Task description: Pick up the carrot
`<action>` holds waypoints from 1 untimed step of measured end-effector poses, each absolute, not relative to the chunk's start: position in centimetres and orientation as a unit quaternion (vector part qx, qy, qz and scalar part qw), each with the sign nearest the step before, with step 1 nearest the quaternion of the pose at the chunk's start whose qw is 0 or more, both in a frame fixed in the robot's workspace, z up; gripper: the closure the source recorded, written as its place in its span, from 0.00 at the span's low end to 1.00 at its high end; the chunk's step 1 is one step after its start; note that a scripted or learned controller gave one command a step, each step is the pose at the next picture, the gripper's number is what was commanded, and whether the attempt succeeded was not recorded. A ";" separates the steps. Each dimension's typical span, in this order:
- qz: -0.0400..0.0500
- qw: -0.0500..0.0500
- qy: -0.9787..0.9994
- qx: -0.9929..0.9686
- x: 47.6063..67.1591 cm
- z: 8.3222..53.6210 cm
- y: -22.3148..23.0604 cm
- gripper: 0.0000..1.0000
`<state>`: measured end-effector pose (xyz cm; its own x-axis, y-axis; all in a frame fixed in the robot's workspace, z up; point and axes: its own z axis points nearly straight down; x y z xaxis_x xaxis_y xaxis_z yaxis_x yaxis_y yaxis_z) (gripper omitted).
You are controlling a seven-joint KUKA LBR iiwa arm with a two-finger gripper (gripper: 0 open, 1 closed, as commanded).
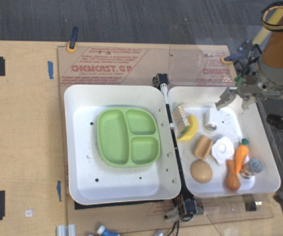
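Observation:
The carrot [240,157] is orange with a small green top. It lies tilted in the right bin [264,146] near the front right side, between a fried egg [222,149] and a small can [254,166]. My gripper [234,101] hangs over the bin's back right corner, well behind the carrot and apart from it. Its two fingers stand spread, with nothing between them.
The right bin also holds a banana [191,128], a bread roll [202,146], a round bun [201,171], an orange sausage-shaped piece [232,176] touching the carrot's tip, and a small silver item [209,122]. A green divided plate [129,136] sits in the left bin [82,181].

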<state>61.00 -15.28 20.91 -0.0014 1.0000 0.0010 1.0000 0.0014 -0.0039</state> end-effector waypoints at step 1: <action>0.002 0.006 -0.743 -0.670 57.8 10.0 -20.7 0.00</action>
<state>57.84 -20.74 9.99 -0.1028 0.9947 0.0064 0.9946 0.1028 -0.0106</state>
